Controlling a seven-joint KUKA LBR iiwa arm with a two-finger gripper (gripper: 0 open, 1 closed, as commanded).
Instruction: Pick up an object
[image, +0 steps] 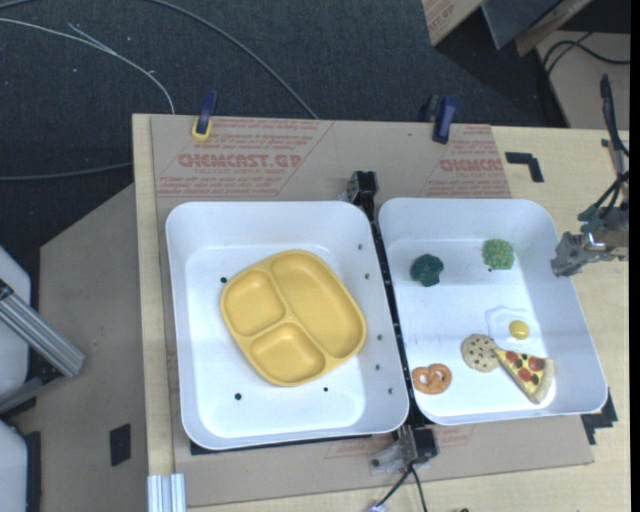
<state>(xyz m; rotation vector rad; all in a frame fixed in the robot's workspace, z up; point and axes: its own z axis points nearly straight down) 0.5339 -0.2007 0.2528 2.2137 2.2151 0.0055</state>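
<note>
The pincer (575, 252), grip unreadable from here, hangs at the right bin's (480, 215) outer rim; the light green broccoli (498, 254) sits nearest inside. Descending there risks striking the rim.

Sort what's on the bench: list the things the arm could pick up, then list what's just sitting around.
Things to pick up, all in the right bin:
dark green broccoli
light green broccoli
fried egg
cookie
pizza slice
pretzel

Just lying about:
yellow divided plate in the left bin
two blue clamps at the board's far edge
gripper by the right bin's rim
</note>
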